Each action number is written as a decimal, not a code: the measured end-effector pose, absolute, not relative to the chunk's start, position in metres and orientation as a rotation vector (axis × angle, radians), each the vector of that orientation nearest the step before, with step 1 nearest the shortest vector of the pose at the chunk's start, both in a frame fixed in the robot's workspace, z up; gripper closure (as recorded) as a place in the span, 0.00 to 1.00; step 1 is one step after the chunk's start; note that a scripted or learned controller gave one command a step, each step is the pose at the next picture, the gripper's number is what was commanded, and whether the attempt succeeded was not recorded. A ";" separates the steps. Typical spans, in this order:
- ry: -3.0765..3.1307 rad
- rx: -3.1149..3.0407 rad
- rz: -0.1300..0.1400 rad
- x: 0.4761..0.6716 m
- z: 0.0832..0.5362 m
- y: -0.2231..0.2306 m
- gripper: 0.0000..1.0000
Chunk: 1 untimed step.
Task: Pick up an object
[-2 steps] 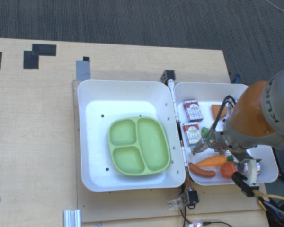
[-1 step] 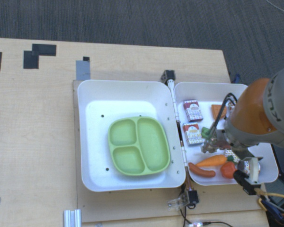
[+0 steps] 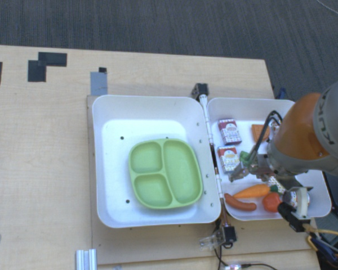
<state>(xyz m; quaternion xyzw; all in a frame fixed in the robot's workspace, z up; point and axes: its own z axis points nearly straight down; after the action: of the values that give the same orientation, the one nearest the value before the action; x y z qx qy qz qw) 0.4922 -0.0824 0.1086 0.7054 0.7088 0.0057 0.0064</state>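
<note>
Camera view, oblique from above: two shallow white bins side by side on a wooden bench; the left bin (image 3: 110, 167) holds a green divided plate (image 3: 166, 173), the right bin (image 3: 324, 204) holds the pickable items; the arm (image 3: 310, 131) enters from 3 o'clock and bends down over the right bin, its gripper (image 3: 243, 167) low at the bin's centre, just at 3 o'clock of the lower of two small cartons (image 3: 229, 159); the second carton (image 3: 230, 131) lies at 12 o'clock of the first; whether the gripper is apart or together cannot be told, and nothing is visibly clamped in it; a sausage (image 3: 240, 203) lies at 6 o'clock of the gripper, a carrot (image 3: 253, 192) just beyond it toward 4 o'clock, a red tomato-like piece (image 3: 271, 202) at the carrot's 3 o'clock end; judged handling: the nearby carton looks light, stiff-walled and crushable, best taken across its narrow faces; the toy foods look smooth and rounded, likely to slip unless gripped mid-length
</note>
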 end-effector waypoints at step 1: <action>2.220 2.202 0.023 0.494 0.119 -0.081 1.00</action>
<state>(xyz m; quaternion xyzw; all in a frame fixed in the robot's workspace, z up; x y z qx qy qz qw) 0.4936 -0.0815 0.1190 0.7041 0.7100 0.0072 0.0074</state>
